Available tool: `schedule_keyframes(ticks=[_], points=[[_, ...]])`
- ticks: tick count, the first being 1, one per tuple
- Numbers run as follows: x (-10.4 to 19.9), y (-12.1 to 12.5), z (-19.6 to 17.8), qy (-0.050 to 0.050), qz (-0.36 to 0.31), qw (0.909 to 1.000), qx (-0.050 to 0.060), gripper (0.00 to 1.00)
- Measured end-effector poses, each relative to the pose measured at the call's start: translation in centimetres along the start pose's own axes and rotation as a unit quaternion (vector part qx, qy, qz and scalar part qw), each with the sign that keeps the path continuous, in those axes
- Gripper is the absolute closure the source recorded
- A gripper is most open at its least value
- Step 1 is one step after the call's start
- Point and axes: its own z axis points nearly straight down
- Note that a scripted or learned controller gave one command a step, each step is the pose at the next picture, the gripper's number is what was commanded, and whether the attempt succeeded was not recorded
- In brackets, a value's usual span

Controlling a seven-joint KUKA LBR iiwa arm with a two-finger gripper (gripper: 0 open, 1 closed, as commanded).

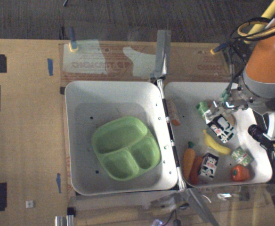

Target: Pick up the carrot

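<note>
- The left bin [76, 126] held a green divided plate [125, 147].
- The carrot [189, 158] lay in the right bin [184, 98], near its left wall and front edge, just beside a small carton [209, 165].
- The gripper [221, 108] hung over the bin's back half, well apart from the carrot; whether it was spread or closed could not be told.
- Judged: the approach was in hand; next, move toward the front left and descend.

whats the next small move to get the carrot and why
Probably shift the gripper toward the near-left of the right bin, above the carrot. The gripper sits over the bin's far side, apart from the carrot, which lies by the bin's left wall beside a small carton.
</note>
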Motion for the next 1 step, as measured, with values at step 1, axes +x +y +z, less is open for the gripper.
schedule_keyframes(ticks=[1], points=[[3.94,-0.08,0.6,0.0,0.257,0.9665,0.002,1.0]])
